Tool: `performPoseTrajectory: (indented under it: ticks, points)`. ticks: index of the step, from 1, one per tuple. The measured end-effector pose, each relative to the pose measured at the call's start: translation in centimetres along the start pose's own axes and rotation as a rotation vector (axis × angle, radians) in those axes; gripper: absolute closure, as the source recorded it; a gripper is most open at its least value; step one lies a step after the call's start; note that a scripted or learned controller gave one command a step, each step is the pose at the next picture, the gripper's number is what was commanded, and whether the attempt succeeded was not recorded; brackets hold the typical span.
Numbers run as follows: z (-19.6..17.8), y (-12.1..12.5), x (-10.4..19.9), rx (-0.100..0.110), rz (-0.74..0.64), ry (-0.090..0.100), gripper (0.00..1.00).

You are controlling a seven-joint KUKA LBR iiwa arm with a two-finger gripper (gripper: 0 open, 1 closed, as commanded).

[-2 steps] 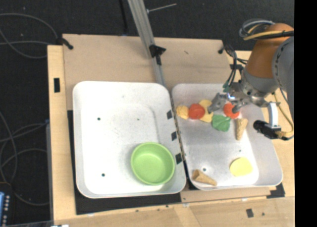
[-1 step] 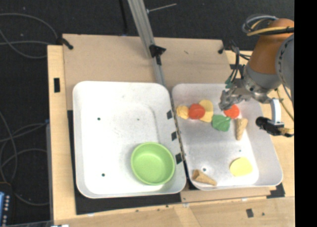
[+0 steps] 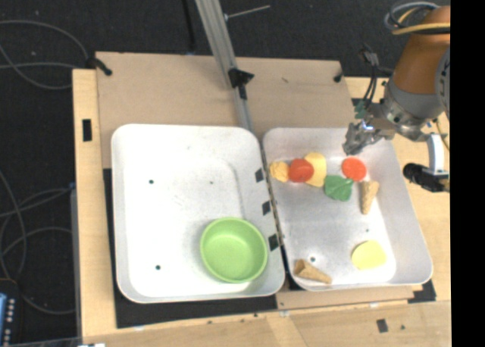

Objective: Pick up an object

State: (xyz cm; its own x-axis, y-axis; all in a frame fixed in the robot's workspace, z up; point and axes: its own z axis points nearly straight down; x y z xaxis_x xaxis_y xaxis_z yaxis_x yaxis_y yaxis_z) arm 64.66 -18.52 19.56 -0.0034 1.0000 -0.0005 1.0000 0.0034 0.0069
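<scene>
One green bowl (image 3: 233, 249) sits in the left bin (image 3: 151, 156).

**Arm clipped at the frame's right, fingertips too small to read**

The arm (image 3: 418, 73) runs off the right edge, only wrist and orange band on show. The gripper (image 3: 356, 139) hangs over the right bin's (image 3: 394, 262) far rim, its tips a dark blur. A slanted metal pole (image 3: 216, 35) leaves the top edge, and cables (image 3: 30, 57) trail out left
</scene>
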Motion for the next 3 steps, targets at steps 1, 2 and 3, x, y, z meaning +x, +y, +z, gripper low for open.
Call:
performPoseTrajectory:
  ticks: [1,2,3]
  points:
    - [-6.6,0.1,-0.2,-0.002,-0.001,-0.001,1.0]
    - [-10.7,0.2,-0.3,0.0,-0.002,-0.001,1.0]
    - [-10.8,0.2,5.2,0.006,-0.004,0.001,1.0]
